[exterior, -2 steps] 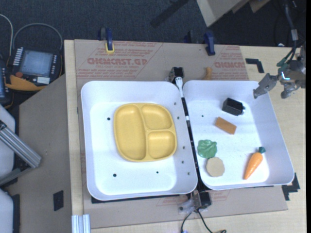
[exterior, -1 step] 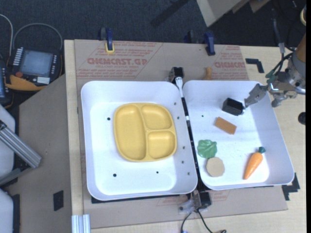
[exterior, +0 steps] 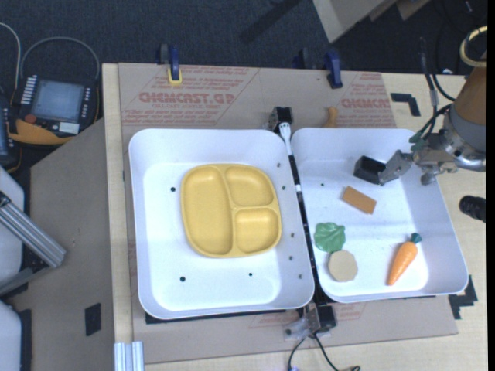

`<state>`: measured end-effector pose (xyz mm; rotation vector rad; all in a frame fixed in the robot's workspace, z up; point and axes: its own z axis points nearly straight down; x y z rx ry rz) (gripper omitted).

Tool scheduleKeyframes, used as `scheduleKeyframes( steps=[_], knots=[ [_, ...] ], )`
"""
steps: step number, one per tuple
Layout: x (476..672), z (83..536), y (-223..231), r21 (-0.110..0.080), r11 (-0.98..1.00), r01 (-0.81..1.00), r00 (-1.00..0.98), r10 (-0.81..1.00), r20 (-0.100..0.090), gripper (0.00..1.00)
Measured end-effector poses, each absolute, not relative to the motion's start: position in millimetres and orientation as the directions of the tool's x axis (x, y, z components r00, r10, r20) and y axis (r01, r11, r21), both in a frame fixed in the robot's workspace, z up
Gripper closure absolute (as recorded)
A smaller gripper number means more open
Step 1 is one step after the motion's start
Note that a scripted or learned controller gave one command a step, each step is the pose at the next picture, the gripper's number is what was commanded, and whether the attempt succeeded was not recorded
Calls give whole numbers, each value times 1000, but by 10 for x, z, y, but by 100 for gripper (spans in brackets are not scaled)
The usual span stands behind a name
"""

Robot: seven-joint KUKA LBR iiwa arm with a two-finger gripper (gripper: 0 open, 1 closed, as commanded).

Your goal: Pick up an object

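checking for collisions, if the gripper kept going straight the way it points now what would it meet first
The gripper points left across the right bin. Further along that line, it looks likely to meet the divider between the bins first; the brown block lies just below that line. Its height is unclear.

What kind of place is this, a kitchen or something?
More likely a robot test lab: toy food like a carrot lies in a white bin, a robot arm reaches in, and a control handset sits nearby.

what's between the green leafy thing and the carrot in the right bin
In the camera view, the round tan cookie-like disc lies low between the green leafy toy vegetable and the orange toy carrot; the white bin floor directly between them is bare.
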<state>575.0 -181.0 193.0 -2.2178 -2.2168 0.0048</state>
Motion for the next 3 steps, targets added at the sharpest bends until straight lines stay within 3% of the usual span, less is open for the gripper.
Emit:
scheduleKeyframes(
  steps=[1, 2, 3],
  knots=[
    [5693, 1302, -1824, -7, -1, 1000, 1, 1000, 3, 0],
    [5714, 1450, -1832, 2, -1, 1000, 1, 1000, -1, 100],
    [5745, 1890, -1872, 7, 1, 1000, -1, 1000, -3, 100]
  ],
)
